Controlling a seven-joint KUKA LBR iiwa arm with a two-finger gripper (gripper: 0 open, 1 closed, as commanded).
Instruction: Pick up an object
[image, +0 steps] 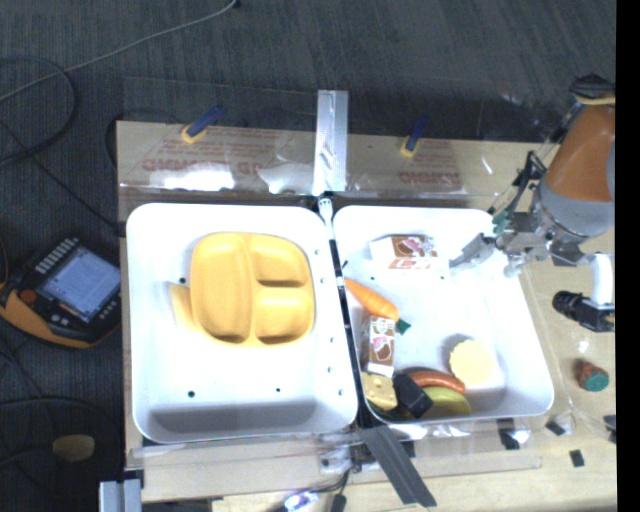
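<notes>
My gripper (492, 258) hangs over the right bin's (520, 330) upper right corner, open, with nothing between its fingers. Below and left of it in that bin lie a white and brown carton (403, 250), an orange carrot (371, 298) and a second small carton (380, 342). A pale yellow round piece (473, 362) sits toward the near right. At the near edge a red sausage (432, 380), a green-yellow piece (449, 401), a black item (413, 400) and a yellow slice (378, 391) are bunched together.
The left bin (150, 330) holds a yellow divided tray (250, 286). The grey arm with its orange band (583, 160) comes in from the upper right. A handheld device (72, 285) lies on the floor at left; small items (590, 376) lie on the bench at right.
</notes>
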